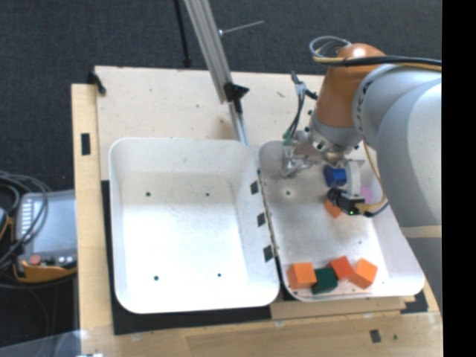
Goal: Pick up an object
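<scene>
1. The grey metal hand (291, 161) hangs low over the far left corner of the shallow white plastic right bin (309, 225), above bare floor. Nothing shows in its grip, and I cannot tell whether it is spread or pressed together.
2. The things to pick lie elsewhere in that bin. A row of 4 runs along the near wall: an orange matte cube (301, 274), a dark green cube (325, 280) touching it, a red-orange cube (341, 267) and an orange angled block (364, 272).
3. Near the wrist lie a small blue block (336, 175) and a small orange piece (332, 208), both partly hidden by the arm.
4. To do this step well, I judge the hand should settle on 1 target, centre over it, spread wide and descend straight. The blue block is nearest. In the crowded row, the 2 end pieces offer freer sides.
5. The blocks look matte, flat-faced and crisp-edged, probably light and rigid, so opposite flat faces suit a pinch.
6. The bin floor is smooth and speckled, with curved walls. That probably leaves little room beside anything lying against a wall.
</scene>
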Available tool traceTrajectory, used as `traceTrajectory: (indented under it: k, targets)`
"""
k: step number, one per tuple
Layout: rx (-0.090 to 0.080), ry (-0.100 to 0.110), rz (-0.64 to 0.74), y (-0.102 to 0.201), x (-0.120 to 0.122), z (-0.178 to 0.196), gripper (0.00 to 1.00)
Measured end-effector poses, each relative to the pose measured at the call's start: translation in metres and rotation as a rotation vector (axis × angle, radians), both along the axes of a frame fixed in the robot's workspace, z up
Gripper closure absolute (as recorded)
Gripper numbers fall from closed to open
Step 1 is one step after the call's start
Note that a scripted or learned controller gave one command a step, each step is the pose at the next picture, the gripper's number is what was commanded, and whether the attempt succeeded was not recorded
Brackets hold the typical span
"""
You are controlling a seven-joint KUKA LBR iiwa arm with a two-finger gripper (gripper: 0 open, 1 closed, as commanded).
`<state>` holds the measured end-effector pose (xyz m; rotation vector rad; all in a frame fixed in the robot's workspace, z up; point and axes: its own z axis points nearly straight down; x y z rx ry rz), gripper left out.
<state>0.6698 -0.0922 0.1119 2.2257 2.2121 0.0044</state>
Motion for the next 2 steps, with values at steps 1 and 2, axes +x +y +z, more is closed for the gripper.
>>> traceTrajectory:
  k: [1, 2]
  targets:
    - [0.0, -0.003, 0.001, 0.0, 0.0, 0.065, 1.0]
    - [0.0, -0.004, 0.003, -0.004, 0.001, 0.131, 1.0]
